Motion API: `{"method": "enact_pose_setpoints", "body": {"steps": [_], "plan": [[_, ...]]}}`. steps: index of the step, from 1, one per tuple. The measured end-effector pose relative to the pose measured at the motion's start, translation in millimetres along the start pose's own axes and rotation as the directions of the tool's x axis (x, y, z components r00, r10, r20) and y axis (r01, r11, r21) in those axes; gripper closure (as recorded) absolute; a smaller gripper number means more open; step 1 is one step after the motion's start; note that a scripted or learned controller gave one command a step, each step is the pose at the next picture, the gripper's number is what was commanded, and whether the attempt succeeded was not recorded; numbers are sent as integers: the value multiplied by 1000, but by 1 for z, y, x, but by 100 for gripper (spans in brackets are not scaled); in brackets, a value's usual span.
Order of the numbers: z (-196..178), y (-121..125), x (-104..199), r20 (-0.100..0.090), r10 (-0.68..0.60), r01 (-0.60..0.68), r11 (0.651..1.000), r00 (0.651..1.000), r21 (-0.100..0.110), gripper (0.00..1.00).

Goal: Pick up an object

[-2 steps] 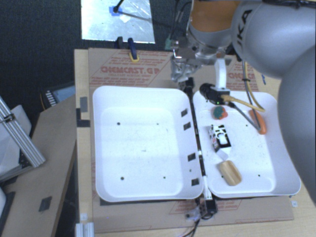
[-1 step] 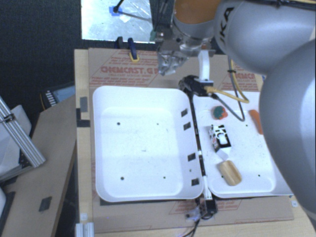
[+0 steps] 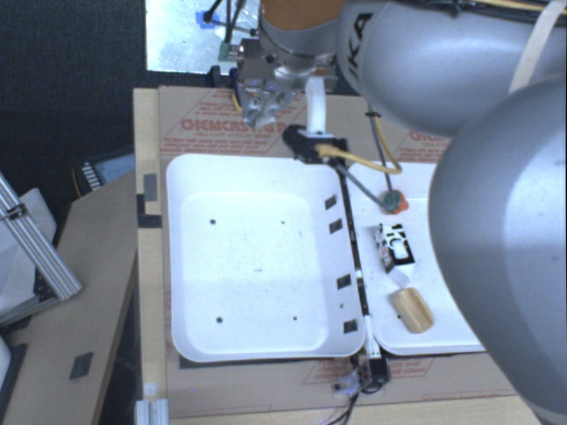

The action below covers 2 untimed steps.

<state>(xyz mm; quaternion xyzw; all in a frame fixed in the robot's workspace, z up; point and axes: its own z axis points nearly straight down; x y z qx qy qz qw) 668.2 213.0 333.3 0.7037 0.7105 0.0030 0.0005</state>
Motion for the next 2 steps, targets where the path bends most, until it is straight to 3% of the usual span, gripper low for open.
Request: {"method": "enact_pose_setpoints", "body": {"steps": [2], "plan": [[-22, 1, -3, 1, -1, 1, 1000, 1000, -2, 100]]}}
